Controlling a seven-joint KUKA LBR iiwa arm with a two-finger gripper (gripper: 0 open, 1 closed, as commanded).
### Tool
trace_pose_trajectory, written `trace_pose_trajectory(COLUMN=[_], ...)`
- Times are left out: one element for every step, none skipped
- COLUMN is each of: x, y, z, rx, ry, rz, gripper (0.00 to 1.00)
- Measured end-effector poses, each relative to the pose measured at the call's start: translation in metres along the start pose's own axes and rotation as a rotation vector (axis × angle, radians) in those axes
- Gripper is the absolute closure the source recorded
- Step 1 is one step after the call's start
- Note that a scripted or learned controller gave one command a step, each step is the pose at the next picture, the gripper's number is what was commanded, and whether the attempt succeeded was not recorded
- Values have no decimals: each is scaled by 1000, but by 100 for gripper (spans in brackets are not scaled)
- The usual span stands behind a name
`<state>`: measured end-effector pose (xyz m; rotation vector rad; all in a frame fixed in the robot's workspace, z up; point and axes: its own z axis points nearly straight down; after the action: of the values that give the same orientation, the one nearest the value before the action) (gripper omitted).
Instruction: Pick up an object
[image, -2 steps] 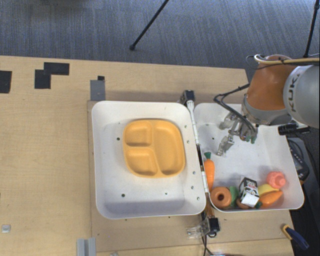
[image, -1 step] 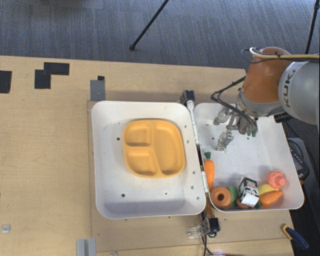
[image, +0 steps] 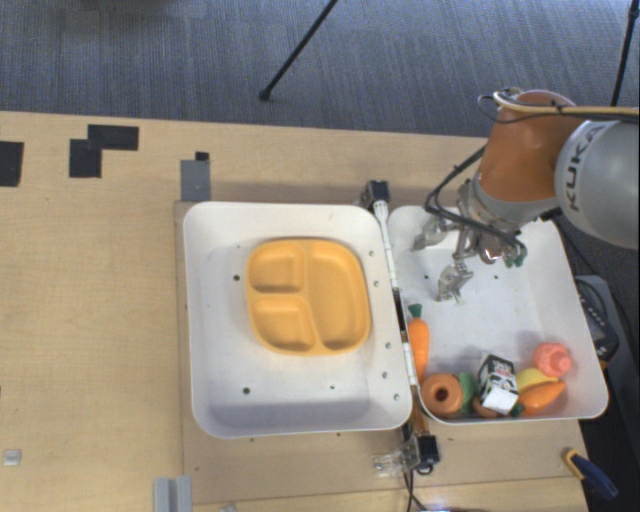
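Toy carrot (image: 418, 345) lies apart from the pile, so I'd drop my claw (image: 452, 285), its spread untellable, squarely astride it

From my remote station I can read one marking: the letters "KU", start of the maker's name, in dark type on the grey arm (image: 600, 180), near the view's right edge, just past the orange band; the rest of the word runs out of frame. A small black-and-white box (image: 497, 384) by the right bin's (image: 560, 300) near edge bears print, but it is too small for me to read.
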<state>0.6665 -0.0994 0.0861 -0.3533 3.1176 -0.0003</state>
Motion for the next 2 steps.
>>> trace_pose_trajectory(x=[50, 151], y=[28, 41], z=[-1, -7], rx=[0, 0], ry=[-6, -2], rz=[-56, -125], gripper=[0, 0])
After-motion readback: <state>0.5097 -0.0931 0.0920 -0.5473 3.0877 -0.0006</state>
